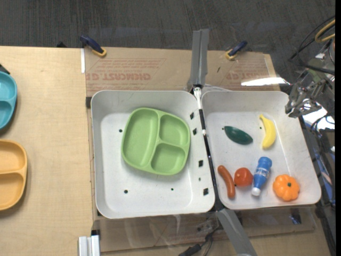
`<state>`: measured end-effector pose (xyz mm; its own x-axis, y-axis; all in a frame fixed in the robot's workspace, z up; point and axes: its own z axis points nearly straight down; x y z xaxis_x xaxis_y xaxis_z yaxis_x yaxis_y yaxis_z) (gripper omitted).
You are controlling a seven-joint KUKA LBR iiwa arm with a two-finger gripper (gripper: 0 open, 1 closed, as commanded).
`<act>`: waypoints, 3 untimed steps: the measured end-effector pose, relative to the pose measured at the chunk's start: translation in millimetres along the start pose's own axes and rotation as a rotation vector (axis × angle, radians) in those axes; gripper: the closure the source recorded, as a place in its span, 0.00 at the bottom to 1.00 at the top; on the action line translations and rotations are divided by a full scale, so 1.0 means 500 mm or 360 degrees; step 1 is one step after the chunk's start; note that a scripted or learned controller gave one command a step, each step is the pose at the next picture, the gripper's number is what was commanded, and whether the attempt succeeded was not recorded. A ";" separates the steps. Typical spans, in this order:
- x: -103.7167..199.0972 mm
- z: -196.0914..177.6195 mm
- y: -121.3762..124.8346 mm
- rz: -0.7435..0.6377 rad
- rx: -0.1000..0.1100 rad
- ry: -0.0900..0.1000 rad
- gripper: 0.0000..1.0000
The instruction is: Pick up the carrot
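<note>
Though small here, the carrot (226, 181) lies in the right bin (314, 159), touching the tomato (243, 177); it is probably light, stiff, smooth plastic. Grip across its middle. The gripper (298, 104) hovers at the bin's far right edge; how it is set, I cannot tell.

This is a robotics lab or test station, not a home. Two shallow white bins (101, 159) sit side by side on a sheet of brown cardboard (138, 71) held to the light wooden table (42, 89) by spring clamps (93, 45) at the upper middle of the frame. Loose cables and bare metal hardware (311, 89) crowd the upper right. Grey carpet (133, 9) runs along the top. Plastic toy food (286, 188) lies in the right bin, and a green divided plate (155, 141) in the left.
</note>
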<state>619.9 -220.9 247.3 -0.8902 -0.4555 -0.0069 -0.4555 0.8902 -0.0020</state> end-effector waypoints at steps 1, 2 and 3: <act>-0.092 0.019 0.115 -0.0583 -0.0006 0.0002 1.00; -0.040 -0.045 -0.021 -0.0805 -0.0001 -0.0001 1.00; -0.124 0.105 0.073 -0.1344 -0.0014 0.0003 1.00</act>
<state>659.0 -160.0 195.1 -0.2508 -0.9680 -0.0051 -0.9680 0.2508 0.0021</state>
